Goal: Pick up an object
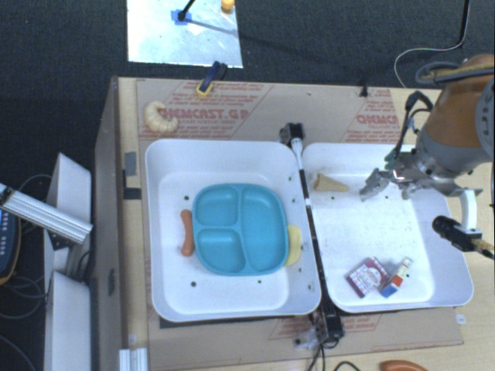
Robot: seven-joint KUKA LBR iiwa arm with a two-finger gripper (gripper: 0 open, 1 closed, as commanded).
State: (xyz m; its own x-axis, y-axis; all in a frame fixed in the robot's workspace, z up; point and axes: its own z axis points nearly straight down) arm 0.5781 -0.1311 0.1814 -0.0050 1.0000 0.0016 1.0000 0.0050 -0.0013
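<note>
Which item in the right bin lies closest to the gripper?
The tan wedge, at the bin's far left corner, just left of the gripper. The maroon packet and small bottle sit at the near edge.

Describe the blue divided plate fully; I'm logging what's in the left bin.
The blue divided plate is light blue, seemingly plastic, a rounded rectangle with three compartments, none holding anything visible. It lies flat and upright in the middle of the left bin. A yellow object peeks from under its right edge; an orange sausage-like piece lies just left of it.
</note>
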